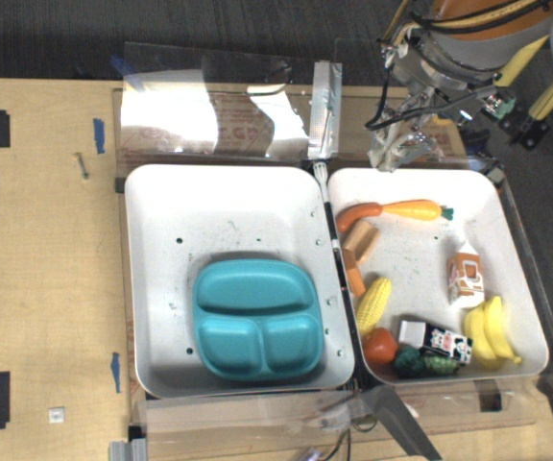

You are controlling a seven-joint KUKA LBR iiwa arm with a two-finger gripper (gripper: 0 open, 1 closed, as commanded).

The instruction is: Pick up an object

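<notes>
The right bin [507, 219] holds several toy foods: an orange carrot [411, 209] at the back, a red sausage [353, 216], a tan wooden block [360, 243], a yellow corn cob [374, 301], a red tomato [379, 346], a dark green item [409, 361], a small black and white box [437, 340], yellow bananas [491, 329] and a white and orange carton [466, 277]. My gripper [401, 150] hangs above the far rim of the right bin, behind the carrot and apart from every object.
A teal divided tray [257, 317] lies in the left bin [161, 219]. A clear plastic sheet and a metal divider [323, 109] stand behind the bins. Cables and the arm's wrist [468, 36] crowd the top right.
</notes>
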